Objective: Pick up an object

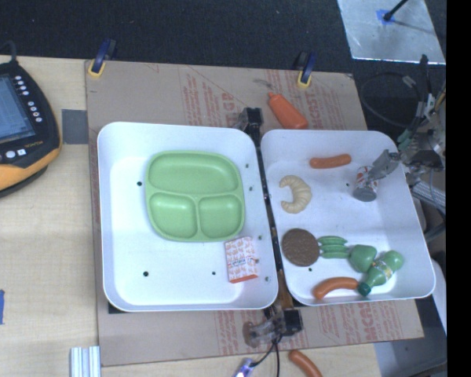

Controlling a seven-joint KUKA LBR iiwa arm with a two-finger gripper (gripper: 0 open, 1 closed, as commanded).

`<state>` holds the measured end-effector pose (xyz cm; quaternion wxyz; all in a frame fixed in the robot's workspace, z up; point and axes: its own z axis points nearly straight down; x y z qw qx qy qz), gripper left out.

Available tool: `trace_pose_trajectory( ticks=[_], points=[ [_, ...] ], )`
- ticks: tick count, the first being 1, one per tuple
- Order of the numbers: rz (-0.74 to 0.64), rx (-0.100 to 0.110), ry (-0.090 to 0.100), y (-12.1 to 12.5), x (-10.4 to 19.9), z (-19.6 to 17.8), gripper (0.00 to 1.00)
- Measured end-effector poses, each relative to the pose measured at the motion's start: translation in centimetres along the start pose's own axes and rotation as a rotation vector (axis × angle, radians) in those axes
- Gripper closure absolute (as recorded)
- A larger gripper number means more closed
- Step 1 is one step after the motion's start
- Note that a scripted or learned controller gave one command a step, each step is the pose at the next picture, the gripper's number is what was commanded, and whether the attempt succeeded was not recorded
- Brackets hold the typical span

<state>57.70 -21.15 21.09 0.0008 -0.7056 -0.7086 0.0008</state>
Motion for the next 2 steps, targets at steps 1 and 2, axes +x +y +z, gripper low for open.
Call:
trace_pose_trajectory(
  ticks=[1,2],
  points=[
    [-0.002,0.002,0.000,2.7,0.0,8.5,0.00],
    [-0.001,0.002,0.000,-7.4,1.5,5.8,0.00]
  ],
)
